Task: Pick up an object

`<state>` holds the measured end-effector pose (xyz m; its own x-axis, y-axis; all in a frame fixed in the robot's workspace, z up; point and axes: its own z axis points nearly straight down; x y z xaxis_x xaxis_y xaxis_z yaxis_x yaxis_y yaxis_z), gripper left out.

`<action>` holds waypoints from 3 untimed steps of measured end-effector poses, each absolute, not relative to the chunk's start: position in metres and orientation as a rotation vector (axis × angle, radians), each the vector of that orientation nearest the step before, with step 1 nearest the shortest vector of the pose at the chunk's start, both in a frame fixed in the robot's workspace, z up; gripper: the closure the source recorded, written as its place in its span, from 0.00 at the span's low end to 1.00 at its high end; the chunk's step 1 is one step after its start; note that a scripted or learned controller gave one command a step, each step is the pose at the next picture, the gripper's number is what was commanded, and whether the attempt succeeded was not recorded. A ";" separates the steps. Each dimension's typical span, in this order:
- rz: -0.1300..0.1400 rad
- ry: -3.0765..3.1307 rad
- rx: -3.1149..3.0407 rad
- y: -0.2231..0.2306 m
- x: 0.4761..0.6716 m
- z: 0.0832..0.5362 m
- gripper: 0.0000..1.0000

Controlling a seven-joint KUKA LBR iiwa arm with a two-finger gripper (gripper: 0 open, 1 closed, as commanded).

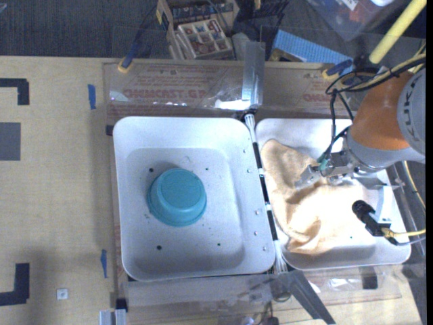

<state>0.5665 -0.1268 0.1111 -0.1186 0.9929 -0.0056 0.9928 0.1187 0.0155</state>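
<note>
The gripper (316,172) hangs low over the tan cloth (298,195), which covers the right bin's (399,252) left half; its jaws' state is unclear. 1 teal bowl (177,196) sits mid left bin (128,141), clear of every wall.

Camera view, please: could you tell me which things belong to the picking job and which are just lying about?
Job:
- gripper, over the right bin
- beige cloth beneath it
- teal bowl, upside down in the left bin

Lying about:
- boxes behind the bench
- blue tape

overhead slanted view, both white bins (128,181)
</note>
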 end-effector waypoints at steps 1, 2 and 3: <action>0.015 2.331 2.079 -0.129 0.567 0.122 1.00; 0.015 2.332 2.078 -0.129 0.567 0.121 0.00; 0.006 2.412 2.002 -0.098 0.579 0.089 0.00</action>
<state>0.5786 -0.0985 0.0890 -0.1843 0.9829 -0.0030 0.9828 0.1843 0.0072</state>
